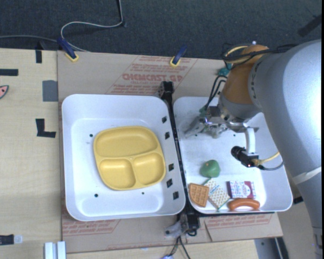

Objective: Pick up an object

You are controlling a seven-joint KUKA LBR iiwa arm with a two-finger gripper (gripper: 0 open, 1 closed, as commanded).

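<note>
White right bin (270, 196): green ball (209, 169) mid-floor, waffle (198, 194), cracker (217, 195), packet (240, 189), sausage (243, 204) along its near wall — gripper (197, 127) above, fingers spread (nothing between). Left bin (75, 161): yellow divided tray (129, 157).

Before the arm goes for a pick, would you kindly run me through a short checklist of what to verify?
1. Gripper over the right bin: ok, near its far left part.
2. Gripper free of any load: ok, nothing shows between its fingers.
3. Target in the bin: ok, a green ball lies apart from the rest.
4. Space around the ball: ok, the waffle, cracker, packet and sausage sit along the near edge.
5. Gripper above the ball: not ok, it stands farther back.
6. Yellow tray out of the way: ok, in the left bin.
</note>
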